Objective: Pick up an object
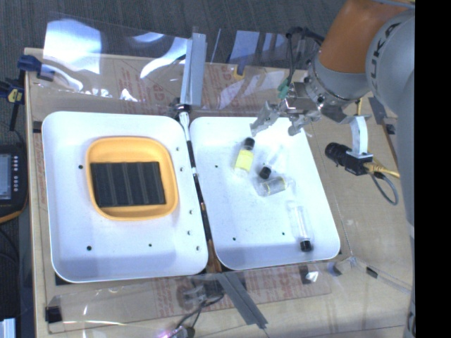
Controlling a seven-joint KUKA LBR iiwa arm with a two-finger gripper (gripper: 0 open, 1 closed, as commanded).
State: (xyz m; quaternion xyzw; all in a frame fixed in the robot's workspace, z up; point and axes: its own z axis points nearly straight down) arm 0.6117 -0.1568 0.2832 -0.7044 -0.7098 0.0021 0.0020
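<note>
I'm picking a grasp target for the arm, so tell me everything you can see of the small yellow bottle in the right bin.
The yellow bottle is small, with a pale yellow body that looks like plastic and a dark cap at its upper end. It lies on its side on the floor of the right bin, in the bin's upper middle, its cap pointing toward the far rim. Nothing touches it; the gripper hangs above and to its right.

1. The grey arm [405, 55] bears part of dark lettering near its upper link — a "U" and "K" can be made out, the rest cut off at the edge.
2. The bench board [232, 83] carries faint reddish printing under clear sheeting — too blurred to read.
</note>
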